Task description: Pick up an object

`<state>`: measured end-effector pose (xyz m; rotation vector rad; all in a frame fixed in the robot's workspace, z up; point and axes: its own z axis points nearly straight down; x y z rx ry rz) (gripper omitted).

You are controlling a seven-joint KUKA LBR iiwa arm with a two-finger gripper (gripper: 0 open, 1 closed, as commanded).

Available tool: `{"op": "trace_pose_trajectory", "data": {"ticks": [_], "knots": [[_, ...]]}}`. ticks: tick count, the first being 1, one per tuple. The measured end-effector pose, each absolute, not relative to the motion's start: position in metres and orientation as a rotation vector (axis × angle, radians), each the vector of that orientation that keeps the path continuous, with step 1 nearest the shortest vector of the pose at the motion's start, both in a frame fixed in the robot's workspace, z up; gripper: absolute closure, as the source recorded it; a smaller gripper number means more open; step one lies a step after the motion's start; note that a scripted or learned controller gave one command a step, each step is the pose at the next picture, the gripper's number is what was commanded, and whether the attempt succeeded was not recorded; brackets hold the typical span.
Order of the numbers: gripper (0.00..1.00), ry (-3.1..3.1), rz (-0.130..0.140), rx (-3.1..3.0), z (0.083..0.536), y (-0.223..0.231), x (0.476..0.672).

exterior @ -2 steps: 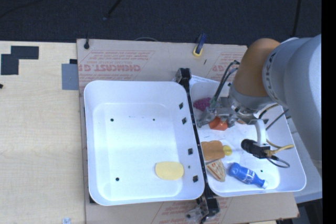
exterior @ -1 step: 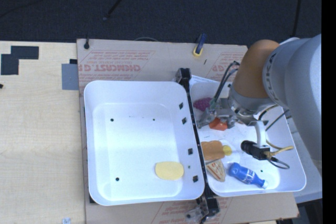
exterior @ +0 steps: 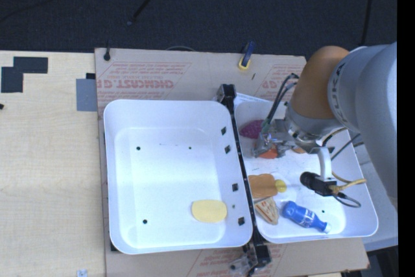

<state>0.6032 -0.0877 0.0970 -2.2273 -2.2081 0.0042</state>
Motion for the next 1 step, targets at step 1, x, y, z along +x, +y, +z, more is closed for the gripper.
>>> {"op": "trace_pose_trajectory", "data": {"ticks": [1], "knots": [[1.00, -2.231, -0.014, -2.219, 0.1942, -0.0257, 0.6474]]}}
